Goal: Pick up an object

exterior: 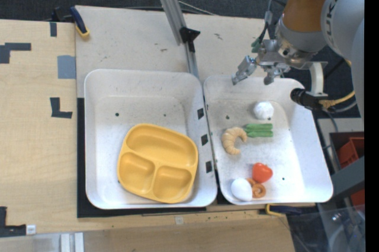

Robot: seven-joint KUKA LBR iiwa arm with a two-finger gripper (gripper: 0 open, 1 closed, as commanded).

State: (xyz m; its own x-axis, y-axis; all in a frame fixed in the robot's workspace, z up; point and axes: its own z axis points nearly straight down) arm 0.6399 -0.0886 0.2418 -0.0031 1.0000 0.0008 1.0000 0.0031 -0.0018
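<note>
Objects lie in right bin (308,144): white ball (263,109) beside green piece (259,130), croissant (234,140), red piece (262,172), white egg (241,188). Gripper (254,74) hovers above that bin's far edge, fingers spread apart, nothing between them. Left bin (100,126) holds yellow divided tray (158,162).

Six small food toys (248,131) in right bin (308,150)

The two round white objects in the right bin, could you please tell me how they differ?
The round white object at the bin's far side lies beside the green piece; the round white object at the near edge touches an orange piece. The near one looks slightly larger. Both are smooth and lie in the right bin.
</note>
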